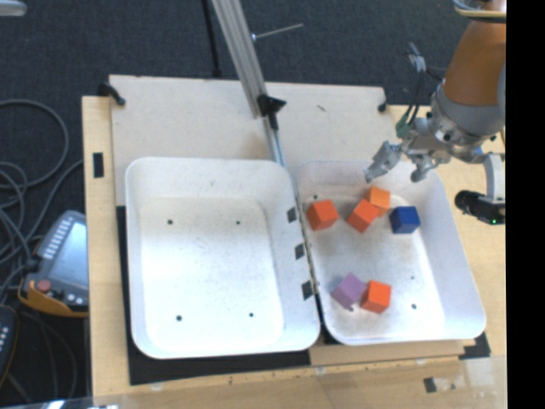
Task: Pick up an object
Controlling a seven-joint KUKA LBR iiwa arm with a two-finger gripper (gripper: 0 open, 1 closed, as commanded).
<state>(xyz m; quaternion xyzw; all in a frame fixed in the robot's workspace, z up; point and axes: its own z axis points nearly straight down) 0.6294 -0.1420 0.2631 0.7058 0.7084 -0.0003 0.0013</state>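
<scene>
two bins sit side by side on the surface [102,228]: the left bin [213,254] and the right bin [451,279]. six blocks lie in the right bin. near its far end, a block [321,214] lies leftmost, then a second block [363,216] with a third block [379,198] touching it behind, then a fourth block [404,219] to the right. nearer the front, a fifth block [347,290] touches a sixth block [375,296] on its right. the end effector [398,165] hangs over the bin's far edge, behind the third block.
</scene>
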